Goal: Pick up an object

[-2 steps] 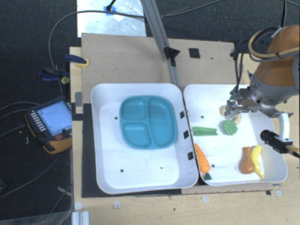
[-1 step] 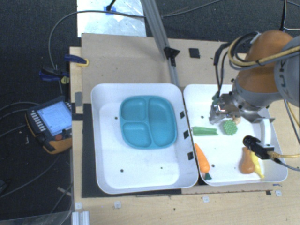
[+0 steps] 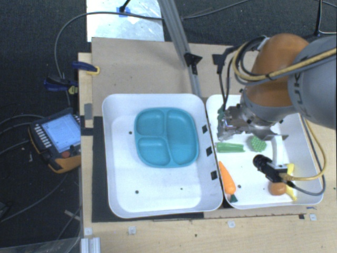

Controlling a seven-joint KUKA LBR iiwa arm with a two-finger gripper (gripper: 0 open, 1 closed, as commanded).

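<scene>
Camera view: 2 white bins on the surface (image 3: 137,62). Left bin (image 3: 118,194): 1 blue three-compartment plate (image 3: 167,137). Right bin (image 3: 303,157): 1 green pea pod (image 3: 230,147), 1 toy carrot (image 3: 226,177), 1 knobbly green piece (image 3: 257,143), 1 small round orange item (image 3: 277,188), so 4 things. Pod lies flat near that bin's left wall, long axis left-right across the view. Carrot sits just below it, axis slanted, tip toward upper left, green top toward the near edge. Jaws hang just above the pod; open or closed is unreadable from this angle.
</scene>
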